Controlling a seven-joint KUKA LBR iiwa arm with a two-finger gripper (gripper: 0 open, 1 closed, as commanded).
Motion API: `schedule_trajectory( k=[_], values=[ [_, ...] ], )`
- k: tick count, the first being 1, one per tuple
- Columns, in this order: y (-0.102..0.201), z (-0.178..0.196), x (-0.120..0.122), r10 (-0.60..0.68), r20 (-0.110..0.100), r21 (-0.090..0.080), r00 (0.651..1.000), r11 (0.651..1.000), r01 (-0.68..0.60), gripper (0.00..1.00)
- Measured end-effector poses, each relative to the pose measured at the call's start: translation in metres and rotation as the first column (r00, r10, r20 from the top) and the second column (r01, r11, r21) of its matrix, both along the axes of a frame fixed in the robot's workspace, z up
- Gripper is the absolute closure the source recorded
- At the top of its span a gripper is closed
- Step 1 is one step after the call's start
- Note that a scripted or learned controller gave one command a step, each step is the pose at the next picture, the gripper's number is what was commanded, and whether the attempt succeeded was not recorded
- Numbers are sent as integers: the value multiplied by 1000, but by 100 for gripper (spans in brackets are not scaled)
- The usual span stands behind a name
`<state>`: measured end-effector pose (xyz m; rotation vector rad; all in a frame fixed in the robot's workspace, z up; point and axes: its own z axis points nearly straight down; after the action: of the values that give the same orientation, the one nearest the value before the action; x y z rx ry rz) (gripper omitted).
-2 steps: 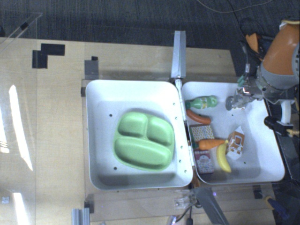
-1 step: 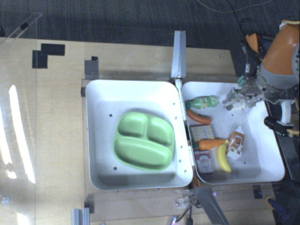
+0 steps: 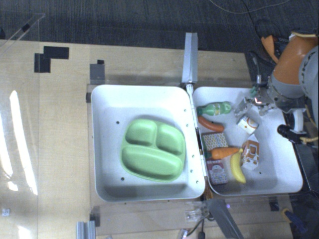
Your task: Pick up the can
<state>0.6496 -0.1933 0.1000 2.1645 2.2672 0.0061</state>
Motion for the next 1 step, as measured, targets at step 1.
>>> schedule_trajectory(
  k=[1],
  values=[
    [-10,-12,-44,-15,-1,3,1000,1000,15,0]
  ],
)
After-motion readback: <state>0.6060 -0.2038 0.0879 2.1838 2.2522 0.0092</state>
